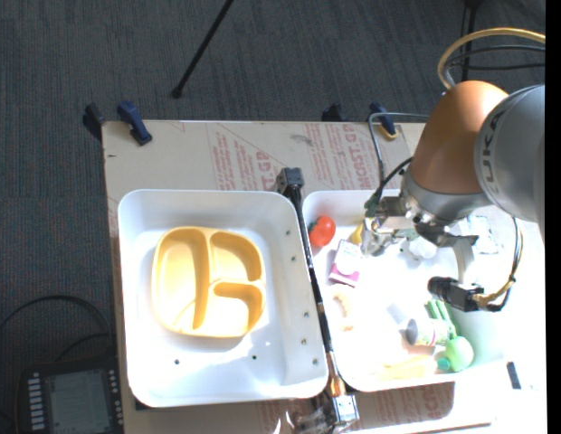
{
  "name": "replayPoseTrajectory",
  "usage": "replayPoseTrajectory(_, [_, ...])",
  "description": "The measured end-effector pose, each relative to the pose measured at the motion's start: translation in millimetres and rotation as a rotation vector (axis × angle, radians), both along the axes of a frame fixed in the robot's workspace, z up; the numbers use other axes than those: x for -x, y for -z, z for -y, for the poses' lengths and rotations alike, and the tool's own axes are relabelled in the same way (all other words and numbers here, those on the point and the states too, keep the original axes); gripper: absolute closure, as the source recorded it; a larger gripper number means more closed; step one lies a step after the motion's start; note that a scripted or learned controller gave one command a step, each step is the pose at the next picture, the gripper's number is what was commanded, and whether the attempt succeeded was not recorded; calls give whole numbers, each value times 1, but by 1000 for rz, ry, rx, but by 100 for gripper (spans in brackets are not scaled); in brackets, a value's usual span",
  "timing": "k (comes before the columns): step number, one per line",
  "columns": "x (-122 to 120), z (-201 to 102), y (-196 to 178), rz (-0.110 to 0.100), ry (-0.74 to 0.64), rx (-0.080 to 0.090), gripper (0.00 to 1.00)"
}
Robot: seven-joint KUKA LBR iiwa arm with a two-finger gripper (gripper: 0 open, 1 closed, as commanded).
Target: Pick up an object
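The grey arm with its orange band reaches in over the right bin. Its tool hangs low at that bin's upper left; whether it is released or clenched cannot be told. The left bin carries a yellow divided plate. In the right bin lie a red ball by the left wall, a pink-and-white packet just beside the tool, and a green toy at lower right. Both bins rest on a cardboard-covered tabletop above dark grey carpet.
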State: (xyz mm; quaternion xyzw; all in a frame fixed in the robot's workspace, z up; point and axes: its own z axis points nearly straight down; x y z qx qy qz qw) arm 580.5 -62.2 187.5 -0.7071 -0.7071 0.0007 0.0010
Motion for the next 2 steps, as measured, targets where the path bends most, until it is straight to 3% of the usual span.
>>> replayPoseTrajectory(1, [0, 0, 0, 0, 1, 0, 0])
replayPoseTrajectory(2, [-62, 21, 94, -4, -2, -1, 0])
